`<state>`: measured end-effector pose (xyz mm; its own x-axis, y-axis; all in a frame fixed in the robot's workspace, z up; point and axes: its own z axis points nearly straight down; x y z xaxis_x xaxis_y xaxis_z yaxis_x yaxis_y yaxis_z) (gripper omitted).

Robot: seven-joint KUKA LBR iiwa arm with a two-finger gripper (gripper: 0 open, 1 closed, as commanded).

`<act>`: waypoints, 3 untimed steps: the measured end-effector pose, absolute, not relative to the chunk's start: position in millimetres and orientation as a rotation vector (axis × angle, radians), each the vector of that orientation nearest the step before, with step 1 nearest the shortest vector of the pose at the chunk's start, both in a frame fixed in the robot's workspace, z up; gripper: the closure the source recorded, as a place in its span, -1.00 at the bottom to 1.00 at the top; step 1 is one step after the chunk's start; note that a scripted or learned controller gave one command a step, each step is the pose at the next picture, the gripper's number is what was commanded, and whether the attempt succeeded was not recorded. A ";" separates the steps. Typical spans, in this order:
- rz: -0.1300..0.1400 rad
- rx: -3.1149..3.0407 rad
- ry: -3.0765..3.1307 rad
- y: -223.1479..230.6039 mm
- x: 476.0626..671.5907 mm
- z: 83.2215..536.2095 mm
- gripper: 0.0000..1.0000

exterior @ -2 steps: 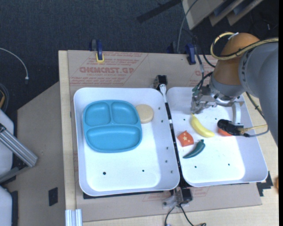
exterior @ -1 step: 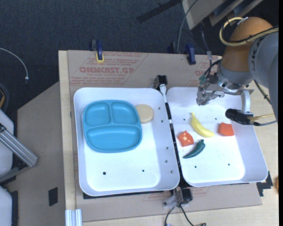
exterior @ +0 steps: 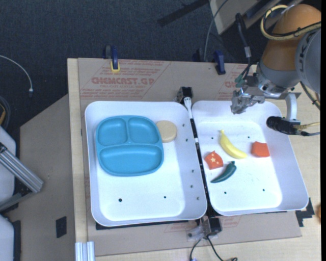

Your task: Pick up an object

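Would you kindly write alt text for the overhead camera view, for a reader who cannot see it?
A grey robot arm's end effector hovers over the far edge of the right white bin, which holds a banana, orange block, red strawberry and green pepper. The left white bin holds a blue divided plate and a beige disc.

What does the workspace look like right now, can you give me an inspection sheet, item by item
Surface: cardboard-covered bench bearing a left bin and a right bin, side by side.
Job's things: in the right bin, a toy banana, an orange block, a red piece with a star, a dark green pepper.
Clutter: in the left bin, a blue divided plate with a beige disc at its right edge.
Grippers: gripper over the right bin's far edge, holding nothing.
Cables: yellow cable looped above the arm; wires at the bench's near edge.
Surroundings: dark floor; blue clamps on the far edge.
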<state>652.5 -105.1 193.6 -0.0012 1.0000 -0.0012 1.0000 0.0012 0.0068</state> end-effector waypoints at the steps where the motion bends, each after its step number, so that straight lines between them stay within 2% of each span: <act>1: 0.006 2.216 2.219 -100.1 651.9 239.1 1.00; 3: 0.001 2.218 2.230 8.2 615.5 250.3 1.00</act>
<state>615.5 8.2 250.3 -0.0056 1.0000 0.0028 1.0000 0.0056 -0.0019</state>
